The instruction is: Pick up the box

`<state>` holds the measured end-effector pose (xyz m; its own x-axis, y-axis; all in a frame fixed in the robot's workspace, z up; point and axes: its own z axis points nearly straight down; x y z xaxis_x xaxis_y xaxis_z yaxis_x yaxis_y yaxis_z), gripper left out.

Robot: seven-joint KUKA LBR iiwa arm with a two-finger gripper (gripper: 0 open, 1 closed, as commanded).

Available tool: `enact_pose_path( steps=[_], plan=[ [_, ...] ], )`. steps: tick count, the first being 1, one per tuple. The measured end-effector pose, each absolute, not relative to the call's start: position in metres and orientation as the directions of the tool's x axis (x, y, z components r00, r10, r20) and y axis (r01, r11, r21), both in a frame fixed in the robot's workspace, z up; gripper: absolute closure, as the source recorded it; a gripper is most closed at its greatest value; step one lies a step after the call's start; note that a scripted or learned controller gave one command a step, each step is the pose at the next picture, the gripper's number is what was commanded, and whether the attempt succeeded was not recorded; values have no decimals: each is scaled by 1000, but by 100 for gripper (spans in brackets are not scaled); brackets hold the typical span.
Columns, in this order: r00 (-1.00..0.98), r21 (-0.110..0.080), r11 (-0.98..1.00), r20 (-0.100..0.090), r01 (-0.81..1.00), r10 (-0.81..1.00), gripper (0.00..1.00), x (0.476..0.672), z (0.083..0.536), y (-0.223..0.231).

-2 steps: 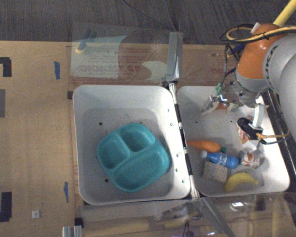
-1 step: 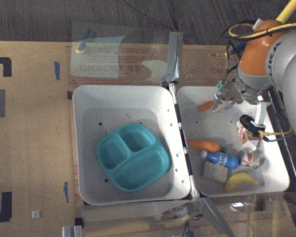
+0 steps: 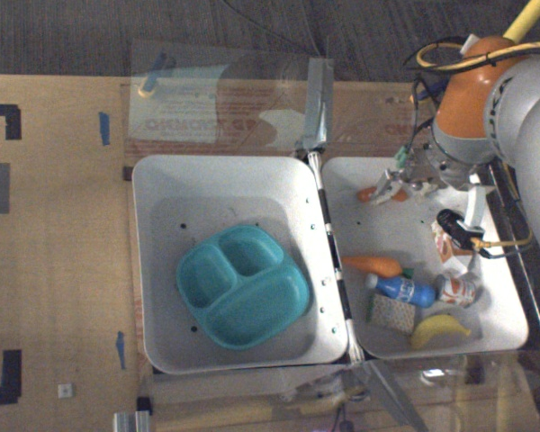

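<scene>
I read the box (image 3: 451, 244) as the small red-and-white carton by the right bin's (image 3: 513, 327) right wall, above the crumpled cup (image 3: 459, 289). It looks light and thin-walled, so I'd pinch its flat faces gently. My gripper (image 3: 405, 183) hovers near the bin's top; its grip state I cannot tell.

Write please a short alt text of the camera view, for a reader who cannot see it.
The gripper hangs over the back of the right bin, near a small orange item. That bin holds a carrot, blue bottle, banana and box; the left bin holds a teal tray.
</scene>
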<state>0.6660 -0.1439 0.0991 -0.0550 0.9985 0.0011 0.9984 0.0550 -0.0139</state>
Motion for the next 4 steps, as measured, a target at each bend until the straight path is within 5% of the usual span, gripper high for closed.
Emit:
enact_pose_path(
  steps=[1,2,3,4],
  plan=[
    [-40,-8,40,-1,999,999,0,664,99,-98],
    [-84,-14,84,-2,996,996,0,664,89,-96],
    [-122,-1,122,0,992,992,0,667,87,-140],
    [-130,0,130,-1,992,992,0,667,87,-113]
  ],
)
